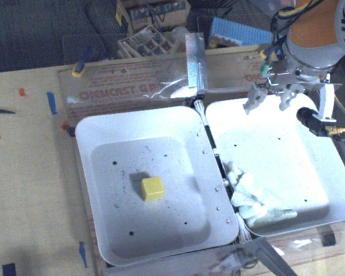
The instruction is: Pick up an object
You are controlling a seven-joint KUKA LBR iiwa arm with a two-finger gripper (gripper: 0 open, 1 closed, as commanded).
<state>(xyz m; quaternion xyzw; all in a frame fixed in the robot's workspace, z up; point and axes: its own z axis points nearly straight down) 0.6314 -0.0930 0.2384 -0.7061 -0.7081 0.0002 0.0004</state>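
- Gripper (270,101) above the right bin's (339,207) far edge, fingers spread, pinching nothing.
- Yellow block (152,188) on the left bin's (97,138) floor (near its middle).
- Crumpled white cloth (251,198) against the right bin's near-left wall.

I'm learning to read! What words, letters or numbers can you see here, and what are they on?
Red letters on the clear sheet behind the bins: too blurred to read.
"U" or "UK", cut off by the edge, on the arm: part of a word, not sure.
Print on the boxes at the top: too small to read.
Yellow block, rag, bins: no writing.
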